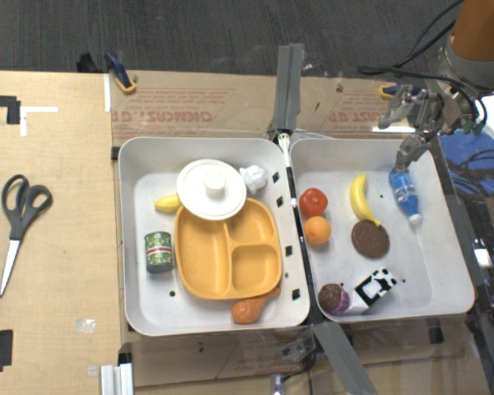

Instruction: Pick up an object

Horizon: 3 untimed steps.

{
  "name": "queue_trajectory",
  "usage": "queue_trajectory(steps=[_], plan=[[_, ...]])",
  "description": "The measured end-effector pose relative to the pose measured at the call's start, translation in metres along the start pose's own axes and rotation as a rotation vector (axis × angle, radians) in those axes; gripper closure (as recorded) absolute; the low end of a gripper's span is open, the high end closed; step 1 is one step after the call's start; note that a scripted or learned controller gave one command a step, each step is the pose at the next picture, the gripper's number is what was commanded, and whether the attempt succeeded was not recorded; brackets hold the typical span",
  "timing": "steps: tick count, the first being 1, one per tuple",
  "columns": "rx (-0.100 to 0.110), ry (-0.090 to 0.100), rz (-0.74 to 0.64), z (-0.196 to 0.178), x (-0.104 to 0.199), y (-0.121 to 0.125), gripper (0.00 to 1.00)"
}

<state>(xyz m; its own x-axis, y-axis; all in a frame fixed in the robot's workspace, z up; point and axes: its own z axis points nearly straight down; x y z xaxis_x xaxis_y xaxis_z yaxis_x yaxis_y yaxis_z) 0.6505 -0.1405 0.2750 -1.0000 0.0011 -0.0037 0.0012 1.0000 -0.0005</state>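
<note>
My gripper (413,142) hangs over the far right corner of the right bin (445,253), just above the upper end of a blue plastic bottle (403,194) that lies on the bin floor. Whether the gripper touches the bottle cannot be told. In the same bin lie a banana (361,197), a red tomato (313,202), an orange (317,230), a brown round disc (369,239), a purple item (333,299) and a black-and-white item (376,288).
The left bin (136,303) holds a yellow divided tray (229,257), a white lid (212,189), a green can (158,251), a small yellow piece (167,204) and an orange-brown item (247,309). Scissors (16,212) lie on the bench at the left.
</note>
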Motion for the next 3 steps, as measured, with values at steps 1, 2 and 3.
queue_trajectory(steps=[1, 2, 3], plan=[[0.0, 0.001, -0.006, 0.168, 0.033, 0.008, 0.0], [0.004, -0.007, -0.01, 0.157, 0.03, 0.009, 1.0], [0.0, 0.0, 0.166, 0.178, 0.021, 0.044, 1.0]])
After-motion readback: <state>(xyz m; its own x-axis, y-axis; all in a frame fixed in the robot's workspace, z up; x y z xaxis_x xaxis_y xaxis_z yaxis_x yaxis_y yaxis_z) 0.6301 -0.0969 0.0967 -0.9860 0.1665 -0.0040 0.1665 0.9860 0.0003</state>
